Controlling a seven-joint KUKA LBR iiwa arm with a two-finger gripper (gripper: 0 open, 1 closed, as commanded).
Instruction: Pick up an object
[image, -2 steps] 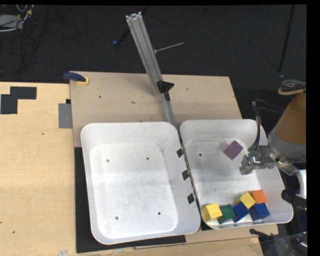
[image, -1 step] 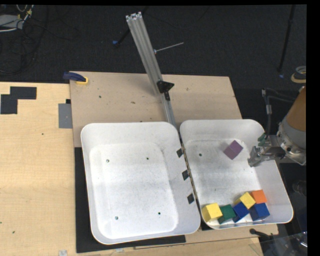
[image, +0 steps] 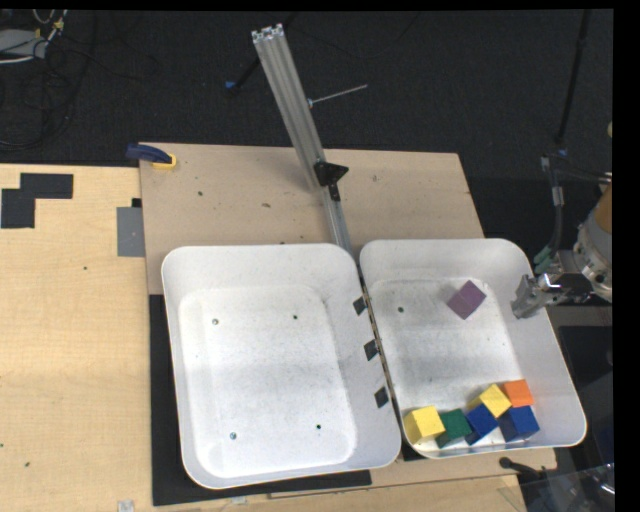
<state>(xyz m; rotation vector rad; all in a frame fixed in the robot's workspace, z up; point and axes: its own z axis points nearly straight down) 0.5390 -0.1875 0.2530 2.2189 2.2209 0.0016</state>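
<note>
Left bin (image: 200, 290) bare white, wide room across its floor. Slanted aluminium rail (image: 295, 110) far behind the divide between bins. In right bin (image: 440, 255): purple block (image: 466, 298) alone mid-floor, open space all around; at near edge a tight cluster, yellow cube (image: 424, 421), green (image: 453, 427), blue (image: 481, 422), second yellow (image: 494, 400), orange (image: 517, 391), dark blue (image: 519, 424). Gripper (image: 530, 295) over right rim, fingers' state cannot be told
</note>
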